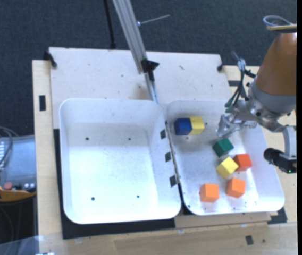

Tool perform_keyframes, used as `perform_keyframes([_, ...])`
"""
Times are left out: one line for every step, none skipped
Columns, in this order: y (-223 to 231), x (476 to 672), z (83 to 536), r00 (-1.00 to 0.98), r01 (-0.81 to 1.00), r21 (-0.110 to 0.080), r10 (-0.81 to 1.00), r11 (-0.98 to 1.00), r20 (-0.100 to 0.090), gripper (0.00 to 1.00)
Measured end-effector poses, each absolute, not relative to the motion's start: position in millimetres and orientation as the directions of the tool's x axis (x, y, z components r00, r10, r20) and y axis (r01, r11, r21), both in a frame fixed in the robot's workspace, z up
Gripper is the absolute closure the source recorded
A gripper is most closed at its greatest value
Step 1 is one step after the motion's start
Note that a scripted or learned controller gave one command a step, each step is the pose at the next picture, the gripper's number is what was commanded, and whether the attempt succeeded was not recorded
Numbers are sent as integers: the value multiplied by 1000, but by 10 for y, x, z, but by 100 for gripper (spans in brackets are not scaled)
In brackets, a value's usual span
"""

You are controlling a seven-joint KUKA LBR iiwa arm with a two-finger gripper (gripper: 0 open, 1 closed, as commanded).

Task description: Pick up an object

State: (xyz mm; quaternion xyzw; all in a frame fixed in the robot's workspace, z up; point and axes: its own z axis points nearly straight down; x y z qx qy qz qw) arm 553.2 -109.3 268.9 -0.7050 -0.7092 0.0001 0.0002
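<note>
The right bin [191, 198] holds several small blocks. A blue block [182, 126] and a yellow block [196, 124] sit side by side near its far left. A green block [223, 146] lies mid-bin, with a second yellow block [227, 167] and an orange-red block [242, 161] just in front of it. Two orange blocks [209, 192] [235, 187] rest near the front rim. My gripper [225, 130] hangs over the right bin, just above and behind the green block. Nothing shows between its fingers.
The left bin [114, 161] stands beside the right one. A slanted metal pole [132, 33] rises from behind the bins' shared edge. Cables and a grey box [15, 166] lie off the bench to the left.
</note>
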Motion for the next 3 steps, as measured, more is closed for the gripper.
perform_keyframes([-585, 5477, 2720, -7, 1000, 1, 1000, 7, 1, 100])
perform_keyframes([-77, 5488, 2525, -7, 1000, -1, 1000, 7, 1, 100])
perform_keyframes([417, 5352, 2537, -8, 1000, -1, 1000, 8, 2, 100])
